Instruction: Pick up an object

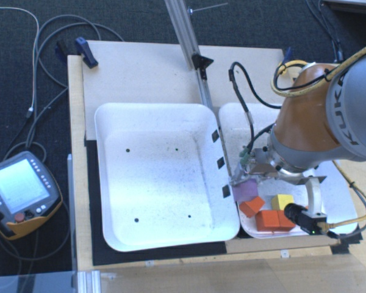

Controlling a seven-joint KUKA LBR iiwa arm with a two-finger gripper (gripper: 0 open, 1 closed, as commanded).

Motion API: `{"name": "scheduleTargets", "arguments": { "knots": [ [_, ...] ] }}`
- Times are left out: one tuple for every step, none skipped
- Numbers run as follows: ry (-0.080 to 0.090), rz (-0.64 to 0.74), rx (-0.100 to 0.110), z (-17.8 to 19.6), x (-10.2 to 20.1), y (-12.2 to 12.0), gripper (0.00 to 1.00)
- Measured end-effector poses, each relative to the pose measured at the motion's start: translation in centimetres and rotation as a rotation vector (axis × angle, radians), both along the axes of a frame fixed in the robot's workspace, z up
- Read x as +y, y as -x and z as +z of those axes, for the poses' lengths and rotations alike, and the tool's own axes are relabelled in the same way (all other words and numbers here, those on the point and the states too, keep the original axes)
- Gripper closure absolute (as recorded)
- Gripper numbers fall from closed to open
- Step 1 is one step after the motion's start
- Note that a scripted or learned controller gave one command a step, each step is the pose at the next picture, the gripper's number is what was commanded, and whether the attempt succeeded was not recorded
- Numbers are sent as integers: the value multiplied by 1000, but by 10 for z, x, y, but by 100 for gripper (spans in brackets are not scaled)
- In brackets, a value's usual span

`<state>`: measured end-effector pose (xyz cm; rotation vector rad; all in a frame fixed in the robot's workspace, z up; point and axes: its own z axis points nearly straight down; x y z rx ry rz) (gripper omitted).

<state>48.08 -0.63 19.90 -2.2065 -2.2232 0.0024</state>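
Looking down on the bench [140, 60], filling the middle of the frame. Taking up centre-left: the left bin [158, 182], white and speckled. Crowding the right side: the arm [320, 124], grey with its orange band, reaching in over the right bin [232, 118] and hiding most of it. Hanging low at centre-right: the gripper [247, 174], just above the purple block [244, 190]; impossible to tell here whether closed on anything or spread. Sitting bunched at the lower right, in the near end of the right bin: purple block by the dividing wall, small orange block [251, 207] touching its lower edge, big orange-red block [273, 220] just beside that, yellow block [283, 201] behind it, partly under the wrist. Judging these as light, stiff foam or plastic blocks, unlikely to crush, perhaps a little slick. Favouring the purple one: pinching across two flat opposite faces, keeping clear of the bin wall and the orange neighbour.
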Motion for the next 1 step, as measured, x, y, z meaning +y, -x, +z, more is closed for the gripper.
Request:
{"name": "scheduleTargets", "arguments": {
  "knots": [
    [2,2,-10,0,66,-44,100]
  ]
}}
